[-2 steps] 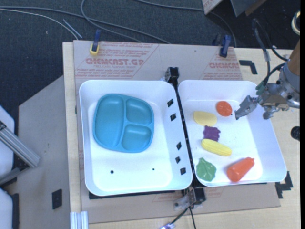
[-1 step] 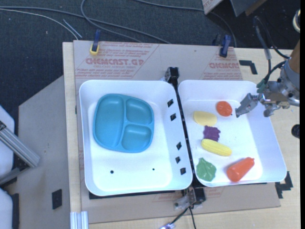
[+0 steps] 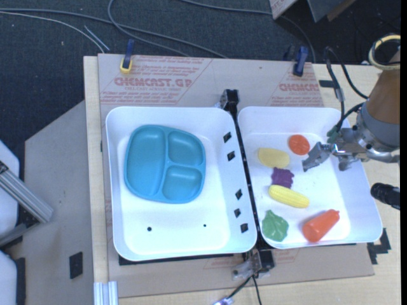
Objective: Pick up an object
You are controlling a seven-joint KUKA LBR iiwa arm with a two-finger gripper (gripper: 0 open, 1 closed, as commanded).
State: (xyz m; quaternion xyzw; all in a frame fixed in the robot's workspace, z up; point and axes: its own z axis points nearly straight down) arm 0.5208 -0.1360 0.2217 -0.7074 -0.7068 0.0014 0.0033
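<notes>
Jaws (image 3: 323, 155) just beside tomato (image 3: 299, 145)

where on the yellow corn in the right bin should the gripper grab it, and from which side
Grip the yellow corn across its narrow middle, coming straight down from above. It lies flat and elongated, running left to right with a slight tilt, so fingers should close across its short width. The purple piece sits close above it, so stay centred on the cob.

The setting was a robotics lab: a grey industrial arm with an orange band (image 3: 381, 116) reached over a plywood-topped bench (image 3: 191, 75) held by blue clamps (image 3: 128, 57), where two shallow white plastic bins (image 3: 184, 234) sat, with loose cables (image 3: 159, 18) trailing across dark carpet.
</notes>
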